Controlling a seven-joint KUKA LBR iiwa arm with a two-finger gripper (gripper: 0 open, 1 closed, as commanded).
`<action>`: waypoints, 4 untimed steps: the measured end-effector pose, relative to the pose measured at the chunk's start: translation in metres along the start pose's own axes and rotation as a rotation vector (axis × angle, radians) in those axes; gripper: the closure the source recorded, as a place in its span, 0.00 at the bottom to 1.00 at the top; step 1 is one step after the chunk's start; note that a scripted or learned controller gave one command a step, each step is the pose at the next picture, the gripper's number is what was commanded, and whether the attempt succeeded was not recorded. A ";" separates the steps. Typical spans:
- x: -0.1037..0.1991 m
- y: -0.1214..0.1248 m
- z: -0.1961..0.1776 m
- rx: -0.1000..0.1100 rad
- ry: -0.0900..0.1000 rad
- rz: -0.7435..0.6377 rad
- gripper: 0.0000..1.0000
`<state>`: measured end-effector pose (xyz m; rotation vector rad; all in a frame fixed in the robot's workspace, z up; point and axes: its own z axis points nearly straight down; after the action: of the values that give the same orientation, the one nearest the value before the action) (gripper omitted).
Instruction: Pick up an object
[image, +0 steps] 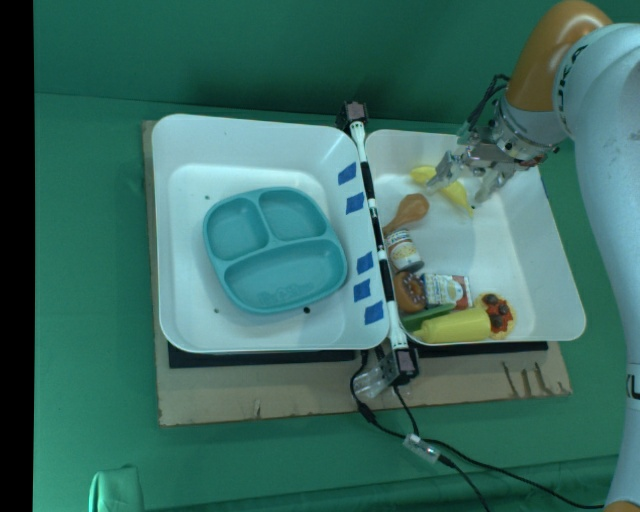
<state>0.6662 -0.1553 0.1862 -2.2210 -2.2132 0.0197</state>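
My gripper hangs over the far part of the right bin, its fingers spread open. A yellow banana-like toy lies under it, with one end poking out to the left at the bin's back and the other end showing between the fingers. A brown drumstick toy lies just left of and in front of the gripper. Along the bin's left side stands a small can.
Near the right bin's front left corner sit a small carton, a round orange item, a yellow bottle and a red-topped toy. The left bin holds a teal divided plate. Cables trail off the front.
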 end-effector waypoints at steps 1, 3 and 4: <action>-0.024 -0.078 0.000 -0.029 -0.006 0.004 0.00; -0.035 -0.118 0.000 -0.033 -0.005 0.004 0.00; -0.031 -0.178 -0.082 -0.025 -0.004 0.006 0.00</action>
<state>0.4896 -0.1851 0.2710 -2.2416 -2.2213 -0.0039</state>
